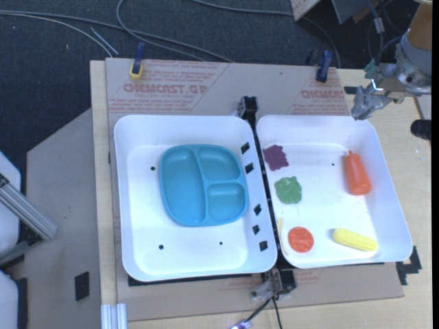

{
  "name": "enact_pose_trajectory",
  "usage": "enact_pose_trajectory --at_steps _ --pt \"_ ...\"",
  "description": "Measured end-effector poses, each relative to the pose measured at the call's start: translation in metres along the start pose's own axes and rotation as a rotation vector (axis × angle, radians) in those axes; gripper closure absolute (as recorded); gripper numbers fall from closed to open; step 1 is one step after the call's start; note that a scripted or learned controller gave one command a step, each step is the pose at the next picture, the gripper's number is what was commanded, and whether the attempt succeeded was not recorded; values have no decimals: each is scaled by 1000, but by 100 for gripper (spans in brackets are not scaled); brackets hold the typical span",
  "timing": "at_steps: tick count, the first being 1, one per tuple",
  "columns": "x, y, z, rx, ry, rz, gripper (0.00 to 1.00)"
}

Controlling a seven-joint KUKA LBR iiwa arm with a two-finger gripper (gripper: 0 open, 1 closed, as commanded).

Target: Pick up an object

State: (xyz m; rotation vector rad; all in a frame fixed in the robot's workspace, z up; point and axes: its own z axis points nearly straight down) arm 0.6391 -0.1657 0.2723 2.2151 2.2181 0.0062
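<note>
Judging from how things lay, the pick had not begun: the gripper hung above the far right corner of the right bin, nothing between its fingers, though whether they stood apart or together could not be told. All candidates rested in that bin: an orange bottle near its right edge, a yellow corn cob and a red tomato along its near edge, purple grapes and green broccoli beside the divider. A blue tray occupied the left bin.

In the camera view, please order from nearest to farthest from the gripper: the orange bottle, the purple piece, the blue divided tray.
From the gripper:
1. Orange plastic bottle, right bin, right side.
2. Purple toy piece, right bin, near the divider.
3. Blue divided plastic tray, left bin.
</note>
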Motion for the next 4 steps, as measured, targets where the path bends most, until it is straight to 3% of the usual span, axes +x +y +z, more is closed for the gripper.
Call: enact_pose_trajectory --at_steps 2,4 --pt "99 9 -3 8 3 -4 100" --pt "206 19 23 6 3 -3 100"
